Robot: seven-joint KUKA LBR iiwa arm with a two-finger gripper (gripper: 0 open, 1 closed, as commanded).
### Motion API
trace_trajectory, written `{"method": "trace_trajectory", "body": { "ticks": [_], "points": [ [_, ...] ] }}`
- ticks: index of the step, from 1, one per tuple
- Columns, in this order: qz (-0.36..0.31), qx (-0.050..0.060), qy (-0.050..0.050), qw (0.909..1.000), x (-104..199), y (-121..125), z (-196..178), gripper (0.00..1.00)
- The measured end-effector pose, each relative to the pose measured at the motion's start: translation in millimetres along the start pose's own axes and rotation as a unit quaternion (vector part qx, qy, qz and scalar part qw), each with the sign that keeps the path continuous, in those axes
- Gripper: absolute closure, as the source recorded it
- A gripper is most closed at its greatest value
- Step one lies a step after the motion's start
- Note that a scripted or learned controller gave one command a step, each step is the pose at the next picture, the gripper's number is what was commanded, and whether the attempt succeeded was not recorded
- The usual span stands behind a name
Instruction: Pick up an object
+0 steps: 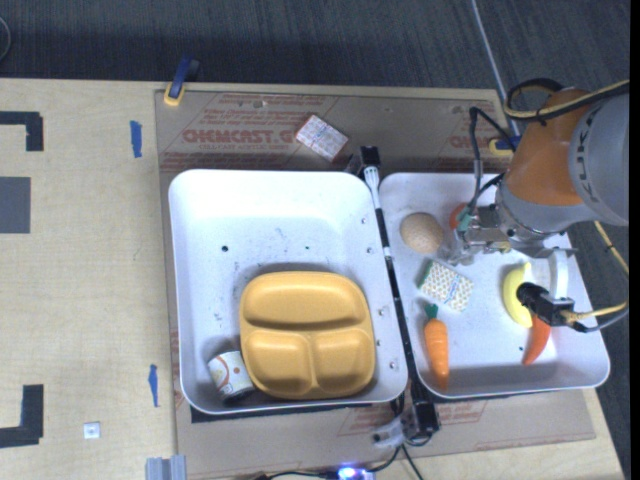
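The right bin (585, 363) holds a beige egg-shaped object (422, 232), a white pad with green dots (446, 286), an orange carrot (436, 346), a yellow fruit (517, 295) and a red-orange pepper (537, 340). My gripper (462, 251) hangs low over this bin, between the egg-shaped object and the dotted pad, just above the pad's upper edge. The gripper body hides its tip. Nothing can be seen held in it.
The left bin (200, 218) carries a large yellow divided tray (305, 333) and a small patterned cup (228, 372) at its front left corner. A patterned card (321, 136) lies on the board behind the bins. Cables (590, 316) trail over the right bin's right side.
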State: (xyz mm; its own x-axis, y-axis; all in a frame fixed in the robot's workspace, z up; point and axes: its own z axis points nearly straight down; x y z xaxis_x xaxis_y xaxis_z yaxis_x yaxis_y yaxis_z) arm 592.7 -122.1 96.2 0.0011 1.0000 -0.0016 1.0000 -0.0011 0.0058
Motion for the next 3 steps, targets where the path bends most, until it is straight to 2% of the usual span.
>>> {"method": "trace_trajectory", "body": {
  "ticks": [1,2,3],
  "points": [
    [0.000,0.000,0.000,1.0000,0,0,0,0.00],
    [0.000,0.002,0.001,1.0000,9,-33,10,0.00],
    [0.000,0.000,0.000,1.0000,9,-31,-1,1.00]
  ]
}}
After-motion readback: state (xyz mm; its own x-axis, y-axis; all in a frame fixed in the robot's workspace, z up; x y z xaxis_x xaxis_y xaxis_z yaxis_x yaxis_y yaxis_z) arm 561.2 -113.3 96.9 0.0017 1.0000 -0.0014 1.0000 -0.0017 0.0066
